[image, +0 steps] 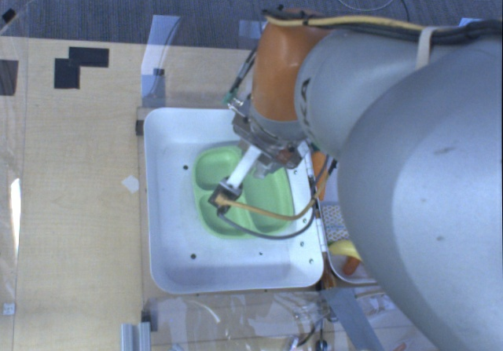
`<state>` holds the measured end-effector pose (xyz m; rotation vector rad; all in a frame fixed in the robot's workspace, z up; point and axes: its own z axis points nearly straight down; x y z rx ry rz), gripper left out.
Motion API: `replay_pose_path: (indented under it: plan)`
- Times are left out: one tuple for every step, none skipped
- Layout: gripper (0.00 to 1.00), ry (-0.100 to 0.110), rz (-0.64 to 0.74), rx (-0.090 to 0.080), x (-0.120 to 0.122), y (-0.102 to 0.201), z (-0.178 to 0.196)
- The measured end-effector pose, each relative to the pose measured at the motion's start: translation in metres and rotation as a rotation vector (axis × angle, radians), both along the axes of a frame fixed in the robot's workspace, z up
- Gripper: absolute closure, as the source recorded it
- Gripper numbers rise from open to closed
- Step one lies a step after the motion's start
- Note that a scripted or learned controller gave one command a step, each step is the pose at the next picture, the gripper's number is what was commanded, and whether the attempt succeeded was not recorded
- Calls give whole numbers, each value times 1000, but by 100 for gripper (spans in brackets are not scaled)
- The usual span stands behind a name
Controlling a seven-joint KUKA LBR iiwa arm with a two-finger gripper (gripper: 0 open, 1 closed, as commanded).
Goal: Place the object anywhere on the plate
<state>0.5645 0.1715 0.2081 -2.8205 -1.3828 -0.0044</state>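
Looking down at a slant, the camera view takes in a pale wooden desk with a white bin on it. A green plate with divided sections lies in that bin. The grey arm reaches in from the right and covers most of the second bin. Its gripper hangs over the plate's upper right part; whether it is open or closed cannot be told. A yellow thing lies in the second bin's visible strip, apart from the plate.
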Motion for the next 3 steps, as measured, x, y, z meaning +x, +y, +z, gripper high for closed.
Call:
replay_pose_path:
  plan:
    - [100,0,-458,3,-8,63,-55]
    - [100,-13,-628,20,7,67,-97]
    - [100,-2,-383,1,70,64,-50]
